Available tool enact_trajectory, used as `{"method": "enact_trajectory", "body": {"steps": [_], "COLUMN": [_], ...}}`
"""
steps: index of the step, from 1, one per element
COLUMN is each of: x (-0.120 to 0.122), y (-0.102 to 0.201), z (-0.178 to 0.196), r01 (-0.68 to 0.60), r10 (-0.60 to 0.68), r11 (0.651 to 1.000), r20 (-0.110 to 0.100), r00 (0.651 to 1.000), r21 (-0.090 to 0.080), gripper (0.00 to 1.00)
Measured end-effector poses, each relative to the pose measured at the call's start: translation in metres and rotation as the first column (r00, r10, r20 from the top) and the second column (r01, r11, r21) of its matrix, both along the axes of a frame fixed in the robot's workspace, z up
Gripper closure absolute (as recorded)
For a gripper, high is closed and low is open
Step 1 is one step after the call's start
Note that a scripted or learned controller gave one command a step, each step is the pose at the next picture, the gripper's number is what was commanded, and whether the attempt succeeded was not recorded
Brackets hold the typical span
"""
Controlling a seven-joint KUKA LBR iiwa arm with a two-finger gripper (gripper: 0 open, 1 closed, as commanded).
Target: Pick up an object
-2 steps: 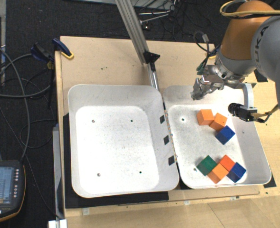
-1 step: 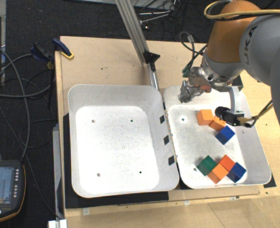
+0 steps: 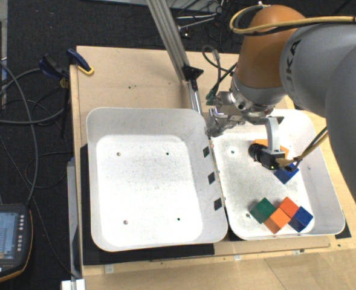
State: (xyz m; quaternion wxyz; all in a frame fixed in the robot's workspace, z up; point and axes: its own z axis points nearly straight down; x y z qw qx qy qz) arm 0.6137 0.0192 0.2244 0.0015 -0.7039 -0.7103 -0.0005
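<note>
Several blocks (image 3: 278,219) well apart from wrist (image 3: 245,104)

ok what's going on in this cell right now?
The KUKA arm reaches in from the right, with its end effector low over the far left corner of the right bin, close to the wall it shares with the left bin. I can't see any object in its grip. A green block, an orange block and a blue block cluster at the right bin's near edge, well away from the end effector. Another blue block lies mid-bin.
</note>
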Motion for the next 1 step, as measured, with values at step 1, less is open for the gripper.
{"method": "enact_trajectory", "body": {"steps": [1], "x": [-0.0155], "y": [0.0511], "z": [-0.0022], "r01": [0.001], "r10": [-0.001], "r11": [1.000], "r20": [-0.001], "r00": [1.000], "r21": [-0.001], "gripper": [1.00]}}
